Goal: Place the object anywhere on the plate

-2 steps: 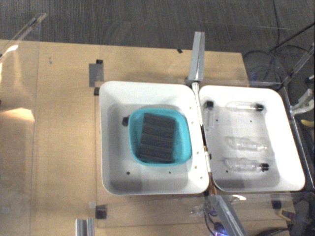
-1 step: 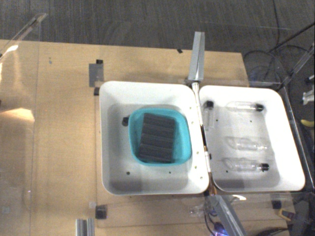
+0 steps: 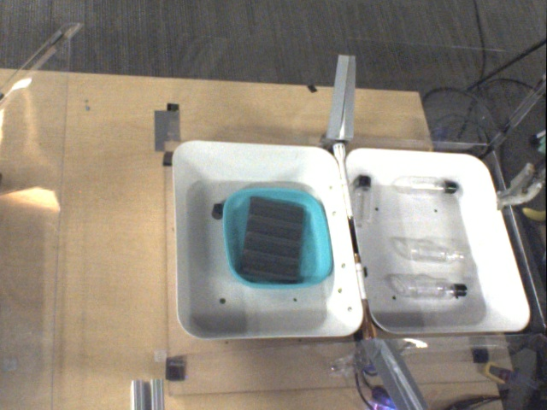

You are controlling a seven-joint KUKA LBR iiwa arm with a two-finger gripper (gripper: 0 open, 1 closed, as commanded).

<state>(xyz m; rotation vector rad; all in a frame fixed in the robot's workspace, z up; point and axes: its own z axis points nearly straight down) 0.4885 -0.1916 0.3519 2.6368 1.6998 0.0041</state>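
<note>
Teal plate (image 3: pixel 319 248), squarish with rounded corners, sits in the middle of the left white bin (image 3: pixel 185 254), on its floor. A dark grey object (image 3: pixel 273 241) with ridges across its top lies on the plate, a little tilted, covering most of the flat centre and inside the rim on all sides. A small black piece (image 3: pixel 218 212) touches the plate's left edge; what it is cannot be told.

The right white bin (image 3: pixel 506 267) stands just beside the left one, their rims meeting along the middle. Three clear tubes lie on its floor, apart from each other: one near the far wall (image 3: pixel 417 184), one in the middle (image 3: pixel 427 250), one near the front wall (image 3: pixel 423 289). Black tips show on the far and the front tube.

Both bins rest on a pale wooden worktop (image 3: pixel 94 229). A grey metal bar (image 3: pixel 343 101) runs back from the join of the bins. Beyond the worktop is dark carpet (image 3: pixel 214 15), with black cables (image 3: pixel 500 71) at the far right.
</note>
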